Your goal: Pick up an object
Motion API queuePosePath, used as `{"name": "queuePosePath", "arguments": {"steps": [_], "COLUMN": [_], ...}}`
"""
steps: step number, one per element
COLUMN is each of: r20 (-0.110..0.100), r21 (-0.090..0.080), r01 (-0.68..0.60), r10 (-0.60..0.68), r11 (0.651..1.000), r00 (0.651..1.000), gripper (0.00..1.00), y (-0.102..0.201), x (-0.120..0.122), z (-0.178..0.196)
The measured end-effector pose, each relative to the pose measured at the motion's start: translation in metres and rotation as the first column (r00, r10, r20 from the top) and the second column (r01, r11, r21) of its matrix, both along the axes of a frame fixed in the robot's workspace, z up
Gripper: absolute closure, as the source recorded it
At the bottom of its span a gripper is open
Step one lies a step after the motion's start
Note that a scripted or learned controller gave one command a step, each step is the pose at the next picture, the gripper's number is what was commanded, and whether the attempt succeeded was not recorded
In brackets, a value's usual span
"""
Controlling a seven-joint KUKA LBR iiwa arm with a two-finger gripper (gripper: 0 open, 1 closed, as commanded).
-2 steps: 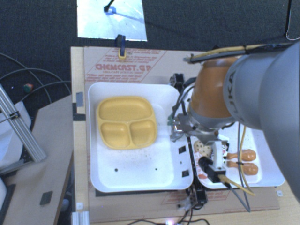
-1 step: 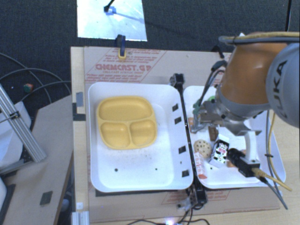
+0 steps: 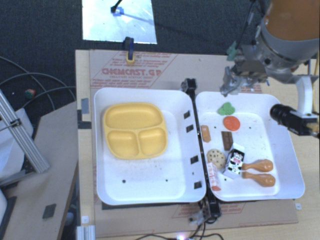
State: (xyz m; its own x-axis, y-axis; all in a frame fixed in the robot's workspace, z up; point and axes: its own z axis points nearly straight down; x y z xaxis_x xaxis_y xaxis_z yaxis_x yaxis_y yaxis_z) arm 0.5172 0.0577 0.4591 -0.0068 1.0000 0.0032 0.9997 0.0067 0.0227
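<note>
Yellow tray point(image 3: 134, 130) fills my left bin point(image 3: 115, 186); right bin point(image 3: 280, 149) has the green piece point(image 3: 227, 108), red disc point(image 3: 231, 123), cookie point(image 3: 216, 157), drumsticks point(image 3: 257, 171). Gripper point(image 3: 231, 86) hovers over its back edge, can't tell its state.

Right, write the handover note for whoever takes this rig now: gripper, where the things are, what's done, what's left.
Gripper: above the far rim of the right bin, nothing between its fingers; open or shut not readable.
Right bin holds: green piece, orange-red disc, brown bar, small orange piece, cookie, black-and-white box, two drumsticks, red-and-white stick.
Left bin: yellow divided plate.
Done: nothing picked yet.
Left: lower onto one object, probably the green piece nearest the gripper, grasp and lift.
</note>
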Motion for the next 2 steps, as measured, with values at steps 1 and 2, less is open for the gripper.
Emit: {"name": "queuePosePath", "arguments": {"steps": [1,2], "r20": [-0.037,-0.013], "r21": [-0.005,-0.005], "r01": [0.005,0.012], "r10": [-0.006,-0.012], "r11": [1.000,1.000], "r00": [0.999,1.000], "gripper": [1.00,1.00], "y": [0.014,-0.049], "x": [-0.032,-0.029], "z": [-0.219,-0.157]}}
